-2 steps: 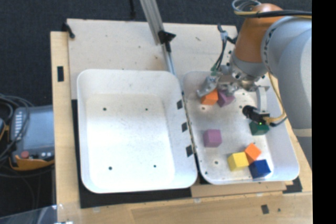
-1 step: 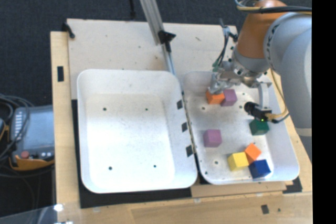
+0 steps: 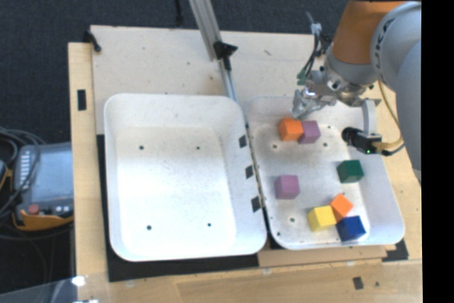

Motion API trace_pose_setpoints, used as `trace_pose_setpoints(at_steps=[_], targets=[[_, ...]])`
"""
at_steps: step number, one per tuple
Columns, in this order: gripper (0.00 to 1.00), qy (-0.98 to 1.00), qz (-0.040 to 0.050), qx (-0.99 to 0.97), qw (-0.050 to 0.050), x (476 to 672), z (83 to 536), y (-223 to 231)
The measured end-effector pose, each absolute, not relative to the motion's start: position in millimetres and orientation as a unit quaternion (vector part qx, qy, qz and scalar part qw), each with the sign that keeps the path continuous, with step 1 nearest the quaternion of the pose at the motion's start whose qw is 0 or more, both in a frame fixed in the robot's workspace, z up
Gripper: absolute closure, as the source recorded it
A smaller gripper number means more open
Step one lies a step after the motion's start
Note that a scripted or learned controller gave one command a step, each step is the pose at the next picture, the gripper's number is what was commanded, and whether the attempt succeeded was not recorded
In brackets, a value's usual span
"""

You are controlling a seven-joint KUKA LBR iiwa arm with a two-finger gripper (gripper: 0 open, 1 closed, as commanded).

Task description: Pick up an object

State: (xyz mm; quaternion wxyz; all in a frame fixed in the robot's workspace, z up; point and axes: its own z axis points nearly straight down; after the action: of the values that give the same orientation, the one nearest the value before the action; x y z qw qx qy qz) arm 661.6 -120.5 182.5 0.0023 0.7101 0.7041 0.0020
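Note:
My gripper (image 3: 303, 108) hangs over the back of the right bin (image 3: 379, 220), its tips just above an orange cube (image 3: 289, 129) and a purple cube (image 3: 309, 132) that sit side by side. Nothing shows between the tips. Further forward lie a second purple cube (image 3: 286, 186), a green cube (image 3: 350, 170), and a cluster of a yellow cube (image 3: 321, 217), an orange cube (image 3: 342, 205) and a blue cube (image 3: 351, 228) at the front right.
The left bin (image 3: 124, 117) lies beside the right one, with black clips along the shared edge. A slanted metal pole (image 3: 202, 3) rises behind the bins. A control pendant (image 3: 42, 184) rests off the bench's left side.

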Motion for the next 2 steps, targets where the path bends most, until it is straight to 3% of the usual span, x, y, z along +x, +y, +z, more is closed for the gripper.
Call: trace_pose_setpoints(at_steps=[1, 2], targets=[[1.00, 0.705, 0.0025, 0.709, 0.003, 657.4, 246.4, -122.2], [1.00, 0.706, 0.0010, 0.708, 0.001, 658.1, 252.9, -122.7]])
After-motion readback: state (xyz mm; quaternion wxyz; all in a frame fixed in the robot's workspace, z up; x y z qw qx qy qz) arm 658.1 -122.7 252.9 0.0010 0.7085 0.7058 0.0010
